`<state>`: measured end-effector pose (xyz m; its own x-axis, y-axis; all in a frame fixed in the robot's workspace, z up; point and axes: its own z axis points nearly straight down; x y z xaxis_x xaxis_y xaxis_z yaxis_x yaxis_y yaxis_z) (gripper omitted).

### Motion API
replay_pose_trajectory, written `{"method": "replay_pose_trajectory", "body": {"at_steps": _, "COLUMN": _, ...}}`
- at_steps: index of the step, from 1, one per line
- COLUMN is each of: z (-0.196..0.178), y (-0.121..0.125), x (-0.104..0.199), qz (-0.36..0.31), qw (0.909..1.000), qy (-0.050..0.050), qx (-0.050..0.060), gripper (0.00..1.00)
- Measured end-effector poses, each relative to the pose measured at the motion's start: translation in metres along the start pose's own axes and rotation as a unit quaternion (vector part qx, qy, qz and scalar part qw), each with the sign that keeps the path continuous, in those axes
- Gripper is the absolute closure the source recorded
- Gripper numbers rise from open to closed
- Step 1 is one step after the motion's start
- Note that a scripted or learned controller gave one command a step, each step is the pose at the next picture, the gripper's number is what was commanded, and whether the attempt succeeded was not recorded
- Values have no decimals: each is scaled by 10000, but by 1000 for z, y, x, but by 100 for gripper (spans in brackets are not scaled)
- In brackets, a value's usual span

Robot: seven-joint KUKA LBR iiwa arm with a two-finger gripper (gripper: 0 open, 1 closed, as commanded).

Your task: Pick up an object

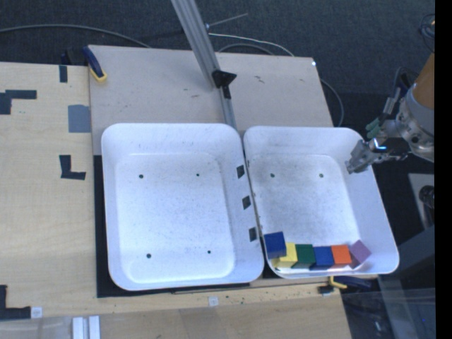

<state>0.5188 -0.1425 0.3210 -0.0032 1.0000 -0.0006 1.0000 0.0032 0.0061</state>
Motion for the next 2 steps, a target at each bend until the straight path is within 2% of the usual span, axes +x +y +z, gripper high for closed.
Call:
{"method": "replay_pose_trajectory", "body": {"at_steps": 1, "z": -5, "y": 1, "x": 0, "qz": 0, "qw": 10000, "qy": -1, "qx": 34, "gripper": 100}}
{"method": "replay_pose_trajectory", "body": {"at_steps": 2, "z": -223, "y": 75, "x": 9, "qz": 0, "qw": 10000, "qy": -11, "qx": -9, "gripper": 100}}
